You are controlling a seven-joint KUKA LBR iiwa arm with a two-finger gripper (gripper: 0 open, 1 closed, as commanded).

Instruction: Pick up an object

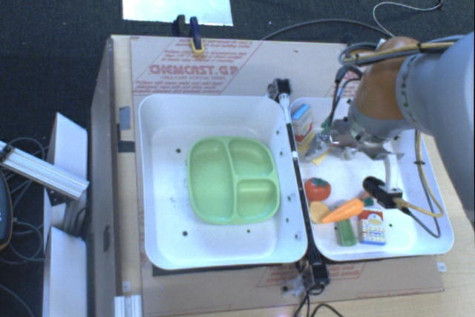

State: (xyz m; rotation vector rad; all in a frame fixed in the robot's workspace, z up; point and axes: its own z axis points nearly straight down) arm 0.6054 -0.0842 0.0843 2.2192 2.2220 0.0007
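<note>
Item, right bin, a pick pending: my gripper, grip state not discernible, sits low at the far-left corner beside a blue-topped carton; best to descend squarely on one piece, since the glossy round tomato and tapered carrot would roll, the flat box less so.

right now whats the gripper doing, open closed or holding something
gripper: cannot be told; it hangs low over the back of the right bin, near the small carton, with nothing visibly held.
</note>
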